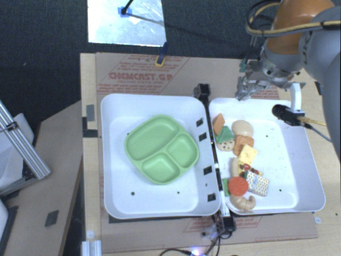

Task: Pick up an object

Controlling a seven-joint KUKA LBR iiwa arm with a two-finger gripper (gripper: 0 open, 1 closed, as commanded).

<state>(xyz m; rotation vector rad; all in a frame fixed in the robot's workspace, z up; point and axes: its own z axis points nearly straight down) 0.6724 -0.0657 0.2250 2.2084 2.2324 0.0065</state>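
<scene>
Early in the task, by the look of it: approach step, nothing lifted yet. Hand hanging over the far rim of the right bin, near its back left corner, pointing down from the grey arm with its orange band. Cannot tell how wide the hand stands; too small and too cluttered at the tip to read, and nothing seen in its grip. Things to pick all lying in the right bin, bunched along its left side against the divider: an orange wedge and a pale round bun nearest the hand, a green piece with dark spots, a yellow block, a red round piece, a checkered piece and a tan croissant-like piece toward the near edge. Next move, as a judgement: travel toward the near side and down onto the pile, with the bun or the orange wedge the shortest reach; pieces touching one another, so a clean grip likely to call for picking one at the edge of the cluster. Left bin carrying a green divided plate with three compartments. Both bins resting on a sheet of printed cardboard over a light wooden tabletop. Beyond, dark carpet with a shiny square sheet lying on it, and a metal frame at the left edge.
</scene>
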